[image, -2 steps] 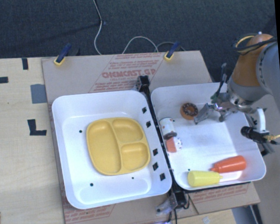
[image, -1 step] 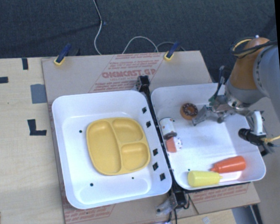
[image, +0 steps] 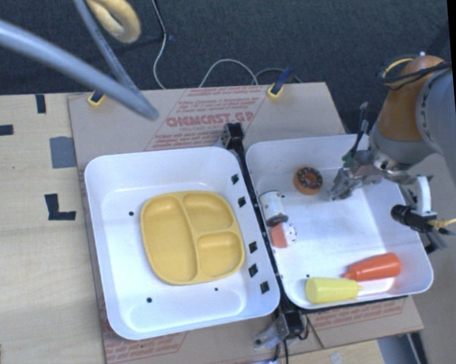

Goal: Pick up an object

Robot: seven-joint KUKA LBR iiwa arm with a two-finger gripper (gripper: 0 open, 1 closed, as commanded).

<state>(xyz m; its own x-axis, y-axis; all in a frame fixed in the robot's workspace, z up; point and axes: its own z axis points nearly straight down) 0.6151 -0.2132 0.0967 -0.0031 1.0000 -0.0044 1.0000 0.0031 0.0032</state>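
My gripper (image: 341, 189) hangs low over the back right part of the right bin (image: 335, 223), its tips just right of a small round brown and orange object (image: 308, 180). Nothing shows between the fingers. A small white and orange object (image: 275, 217) lies against the bin's left wall. A yellow piece (image: 331, 289) and an orange piece (image: 373, 267) on a white base lie along the front wall. The left bin (image: 117, 187) holds a yellow divided plate (image: 191, 236).
The grey arm with its orange band (image: 408, 114) comes in from the right edge above the right bin. A black divider (image: 250, 207) with clips runs between the bins. Cables and a grey pole (image: 58, 57) cross the top left.
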